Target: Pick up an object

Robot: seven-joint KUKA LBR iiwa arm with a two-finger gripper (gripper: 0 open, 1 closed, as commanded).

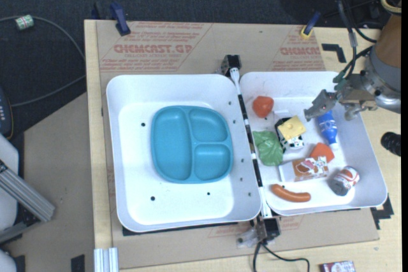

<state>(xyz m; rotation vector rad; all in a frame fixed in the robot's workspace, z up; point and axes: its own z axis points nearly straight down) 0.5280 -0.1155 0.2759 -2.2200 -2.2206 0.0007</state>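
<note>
Two white bins sit side by side on a tabletop (64,156). The left bin (127,200) holds a blue tray (190,143). The right bin (373,169) holds small items, including a blue bottle (328,128) just below the claw (335,106), whose fingers are spread and holding nothing.

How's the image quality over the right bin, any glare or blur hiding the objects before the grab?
Camera view: even, soft light, no strong glare on the right bin; objects cast only faint shadows. The gripper looks slightly soft over the blue bottle; the hot dog and orange ball read clearly.
</note>
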